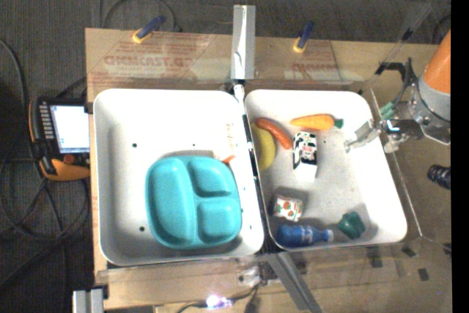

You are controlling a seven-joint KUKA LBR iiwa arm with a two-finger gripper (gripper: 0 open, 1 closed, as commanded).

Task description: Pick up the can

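camera view: the desk (110,48) carries two white bins side by side. the left bin (117,121) holds a teal divided plate (194,201) in its lower middle. the right bin (381,187) holds the clutter: an orange carrot (315,122) near the top, a red chili (273,133) lying against a yellow banana (265,149) at the upper left of that bin, a black-and-white carton (305,150) just below the carrot, a blue bottle (302,234) on its side along the bottom wall, and a dark green piece (352,225) just right of the bottle.

the can (288,209) looks to be the small white thing with red and green print in the lower left part of the right bin, just above the bottle and well below the carton; its exact lie, upright or tipped, is hard to read.

the arm enters at the right edge of the frame, and the hand (364,133) hangs over the upper right part of the right bin, well apart from the can. whether the hand is spread or closed i cannot tell at this size.

judging from this, the reach has yet to be made. to do it well, the hand should travel down and left in the frame, centre over the can, and come down with the bottle kept outside the grip, since the two sit close. closing across the can's narrow width seems the safer choice.
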